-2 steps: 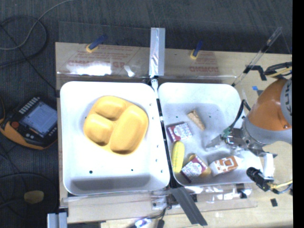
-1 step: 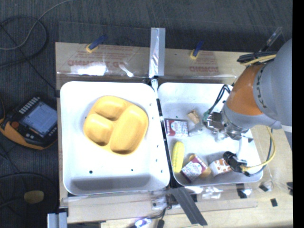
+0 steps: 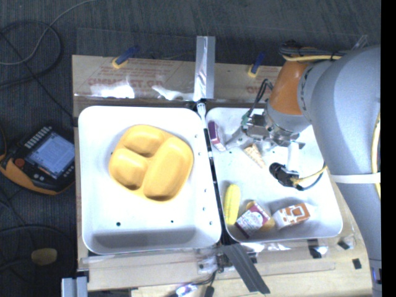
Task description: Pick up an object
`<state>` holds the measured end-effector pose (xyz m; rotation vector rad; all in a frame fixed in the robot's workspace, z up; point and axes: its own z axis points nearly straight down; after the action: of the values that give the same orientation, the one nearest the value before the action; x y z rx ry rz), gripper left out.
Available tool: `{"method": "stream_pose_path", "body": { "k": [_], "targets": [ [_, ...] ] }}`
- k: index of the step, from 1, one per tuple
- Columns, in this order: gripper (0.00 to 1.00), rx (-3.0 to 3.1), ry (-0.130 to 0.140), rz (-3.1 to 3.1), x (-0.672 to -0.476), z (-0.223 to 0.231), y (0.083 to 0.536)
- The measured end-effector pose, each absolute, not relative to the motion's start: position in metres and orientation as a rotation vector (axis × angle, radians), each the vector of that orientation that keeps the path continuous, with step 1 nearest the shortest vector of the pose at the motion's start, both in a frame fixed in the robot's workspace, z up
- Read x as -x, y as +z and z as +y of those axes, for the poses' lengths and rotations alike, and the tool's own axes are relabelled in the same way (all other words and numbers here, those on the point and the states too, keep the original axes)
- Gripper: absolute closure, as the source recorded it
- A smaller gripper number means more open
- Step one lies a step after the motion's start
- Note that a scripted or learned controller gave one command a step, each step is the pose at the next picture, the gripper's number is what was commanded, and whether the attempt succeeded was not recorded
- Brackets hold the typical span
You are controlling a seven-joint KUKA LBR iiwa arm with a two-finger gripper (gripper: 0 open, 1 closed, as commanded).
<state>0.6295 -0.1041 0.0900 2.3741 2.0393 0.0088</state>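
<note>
Two bins flank the gripper (image 3: 253,140), its grip state indiscernible; yellow corn (image 3: 231,204), two cartons (image 3: 291,216) below; labels unreadable.

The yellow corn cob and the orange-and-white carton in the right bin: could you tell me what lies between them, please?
In the camera view, a small purple-and-white packet lies between the corn cob and the carton, close to both.

Bright, even overhead light; mild glare on white bins (image 3: 93,166); soft shadows beneath contents; slight grain; dim dark floor (image 3: 37,54) at left.
</note>
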Motion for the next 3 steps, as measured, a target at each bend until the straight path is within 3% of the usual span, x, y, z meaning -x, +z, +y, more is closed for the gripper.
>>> {"method": "stream_pose_path", "body": {
  "k": [1,2,3],
  "targets": [
    [0.0,-2.332,0.002,2.088,-0.627,-0.167,0.089],
    [0.0,-2.214,0.004,2.21,-0.603,-0.131,0.09],
    [1.0,-2.213,0.009,2.211,-0.604,-0.13,0.101]
  ]
}}
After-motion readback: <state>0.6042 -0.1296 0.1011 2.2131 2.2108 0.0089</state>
